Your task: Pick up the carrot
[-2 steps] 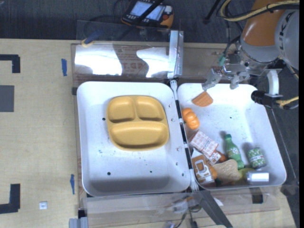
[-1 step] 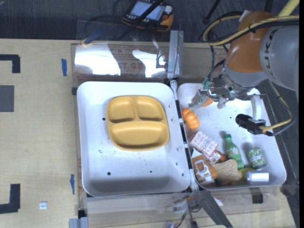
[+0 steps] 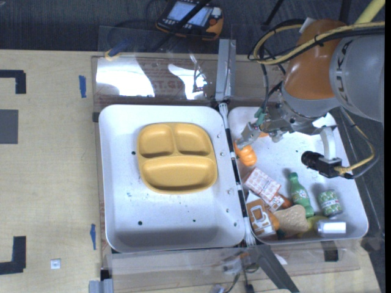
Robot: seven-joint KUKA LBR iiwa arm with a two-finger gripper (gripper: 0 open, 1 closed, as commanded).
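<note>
An orange, stubby carrot (image 3: 247, 157) lies at the left edge of the right bin (image 3: 359, 209), close to the divider between the bins. My gripper (image 3: 245, 140) reaches in from the right and hangs directly over the carrot, its tip touching or nearly touching the carrot's top. The grey wrist and orange band sit above and to the right of it. From this angle the gripper's tip hides the carrot's upper end.
The left bin (image 3: 122, 215) holds a yellow divided plate (image 3: 177, 156). In the right bin lie a red-and-white packet (image 3: 264, 184), a green bottle (image 3: 300, 194), a green can (image 3: 330, 202), a bread piece (image 3: 292, 220), a brown packet (image 3: 259, 217) and a white cylinder (image 3: 332, 227).
</note>
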